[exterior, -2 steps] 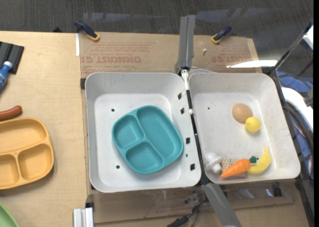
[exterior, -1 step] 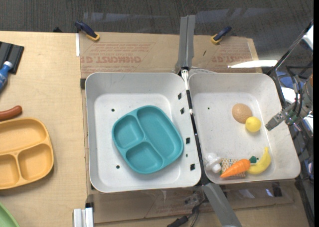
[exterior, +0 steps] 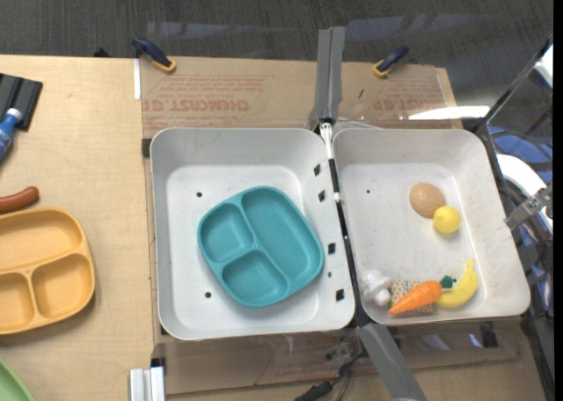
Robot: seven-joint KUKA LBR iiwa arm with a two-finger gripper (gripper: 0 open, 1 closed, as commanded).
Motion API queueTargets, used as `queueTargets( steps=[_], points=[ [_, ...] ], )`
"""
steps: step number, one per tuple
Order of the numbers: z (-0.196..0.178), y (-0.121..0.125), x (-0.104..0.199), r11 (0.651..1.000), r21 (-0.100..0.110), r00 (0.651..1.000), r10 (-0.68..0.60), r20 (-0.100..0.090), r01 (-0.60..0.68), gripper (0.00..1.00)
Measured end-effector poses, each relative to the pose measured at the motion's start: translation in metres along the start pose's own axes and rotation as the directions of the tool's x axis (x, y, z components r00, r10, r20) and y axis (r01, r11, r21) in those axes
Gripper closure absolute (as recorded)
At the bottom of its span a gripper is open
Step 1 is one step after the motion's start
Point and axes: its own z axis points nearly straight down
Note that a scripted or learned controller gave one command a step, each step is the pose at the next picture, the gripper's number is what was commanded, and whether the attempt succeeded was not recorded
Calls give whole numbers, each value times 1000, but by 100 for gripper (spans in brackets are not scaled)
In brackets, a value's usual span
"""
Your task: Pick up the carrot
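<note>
At the right edge I see a grey piece poking in. I can't tell if it belongs to the arm, or its pose

2 bins – 1 carrot
</note>
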Motion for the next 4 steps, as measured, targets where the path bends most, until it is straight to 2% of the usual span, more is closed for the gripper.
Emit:
queueTargets(
  steps=[1,2,3,4],
  points=[
    [-15,19,35,854,-2,854,-520,-1,520,100],
    [-52,48,89,852,-2,852,-524,1,524,100],
    [-48,34,63,858,-1,858,-514,0,514,100],
    [-48,0,0,900,-1,900,-436,0,436,100]
  ],
)
